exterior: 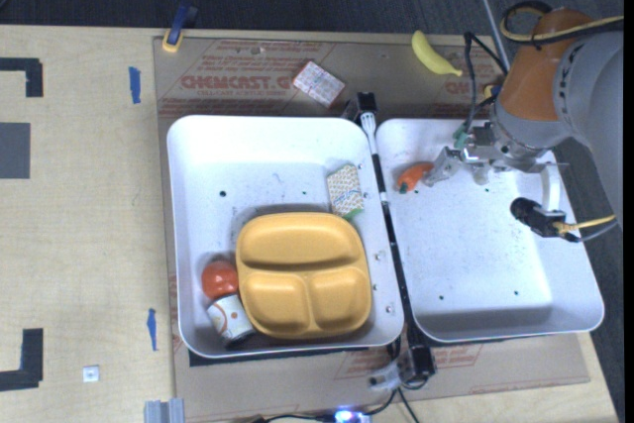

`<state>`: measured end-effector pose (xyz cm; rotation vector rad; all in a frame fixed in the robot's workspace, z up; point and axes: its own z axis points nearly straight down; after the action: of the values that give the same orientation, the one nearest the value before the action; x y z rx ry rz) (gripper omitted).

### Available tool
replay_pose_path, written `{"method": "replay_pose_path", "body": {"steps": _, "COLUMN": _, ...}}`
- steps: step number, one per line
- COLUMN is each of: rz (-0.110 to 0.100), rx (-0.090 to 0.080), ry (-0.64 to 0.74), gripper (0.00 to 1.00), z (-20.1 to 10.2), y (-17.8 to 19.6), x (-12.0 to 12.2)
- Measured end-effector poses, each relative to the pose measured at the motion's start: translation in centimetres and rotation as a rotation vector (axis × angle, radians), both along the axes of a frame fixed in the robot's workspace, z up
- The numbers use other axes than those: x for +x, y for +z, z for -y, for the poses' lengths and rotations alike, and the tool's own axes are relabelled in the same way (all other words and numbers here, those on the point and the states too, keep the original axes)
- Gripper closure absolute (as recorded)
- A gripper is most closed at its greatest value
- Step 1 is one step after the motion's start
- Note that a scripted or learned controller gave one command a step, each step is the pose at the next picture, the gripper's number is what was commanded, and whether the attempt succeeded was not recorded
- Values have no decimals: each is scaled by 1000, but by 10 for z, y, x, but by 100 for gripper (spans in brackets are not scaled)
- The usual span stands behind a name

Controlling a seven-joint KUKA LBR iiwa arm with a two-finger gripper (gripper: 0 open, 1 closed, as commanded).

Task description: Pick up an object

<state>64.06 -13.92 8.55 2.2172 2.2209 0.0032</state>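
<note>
Yellow tray fills the left bin; right bin has the hand clenched on an orange toy.

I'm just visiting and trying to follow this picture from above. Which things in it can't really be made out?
- Hand, camera view: small and seen from above, so whether it grips the small orange object beside it is unclear.
- Small orange object: too small to identify.
- Red-and-white rounded items: partly covered by the yellow divided plastic tray.
- Grey arm: cut off by the right edge.
- Patterned packet: print too small to read.
</note>
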Motion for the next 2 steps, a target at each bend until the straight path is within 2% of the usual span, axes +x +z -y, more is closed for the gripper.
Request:
{"method": "replay_pose_path", "body": {"steps": 1, "rz": -5, "rx": 2, "ry": 0, "gripper": 0, "z": -38, "y": 0, "x": -11}}
{"method": "replay_pose_path", "body": {"steps": 2, "rz": -2, "rx": 0, "ry": 1, "gripper": 100, "z": -38, "y": 11, "x": -10}}
